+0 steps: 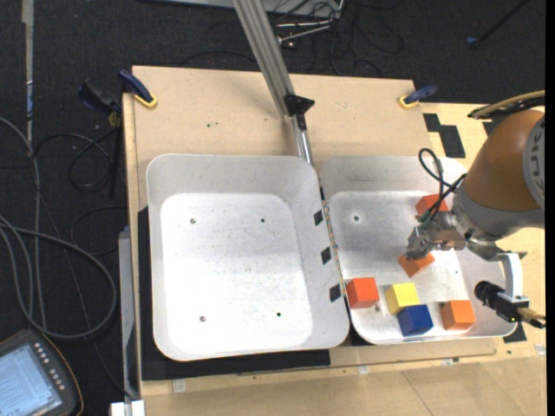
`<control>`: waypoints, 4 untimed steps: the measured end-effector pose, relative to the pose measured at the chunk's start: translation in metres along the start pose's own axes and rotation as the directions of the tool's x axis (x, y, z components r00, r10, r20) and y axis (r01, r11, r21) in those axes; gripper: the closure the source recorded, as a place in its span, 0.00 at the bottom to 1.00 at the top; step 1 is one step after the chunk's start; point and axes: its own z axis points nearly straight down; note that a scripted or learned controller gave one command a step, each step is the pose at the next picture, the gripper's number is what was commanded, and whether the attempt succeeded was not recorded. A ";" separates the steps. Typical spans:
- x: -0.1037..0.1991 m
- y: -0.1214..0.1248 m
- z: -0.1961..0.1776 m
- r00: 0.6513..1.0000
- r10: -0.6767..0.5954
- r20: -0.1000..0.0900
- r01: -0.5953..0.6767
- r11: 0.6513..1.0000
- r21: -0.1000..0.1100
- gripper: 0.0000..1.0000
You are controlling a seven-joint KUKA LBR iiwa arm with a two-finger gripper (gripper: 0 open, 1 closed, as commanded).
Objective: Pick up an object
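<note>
Desk: bears two bins side by side.
Left bin: left of the right bin, touching it.
Right bin: holds six blocks.
Gripper: over the right bin, behind the front row of blocks.

Arm: rounded orange band, grey casing below it toward the wrist. Black cable loops off the wrist on the side facing the left bin. Small metallic gripper with dark parts.
</note>
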 end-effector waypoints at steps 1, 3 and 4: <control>-0.001 -0.002 -0.044 1.000 -0.003 -0.003 0.003 1.000 0.005 1.00; 0.054 0.012 -0.083 1.000 -0.009 -0.006 0.009 1.000 0.006 1.00; 0.103 0.023 -0.080 1.000 -0.009 -0.005 0.009 1.000 0.009 1.00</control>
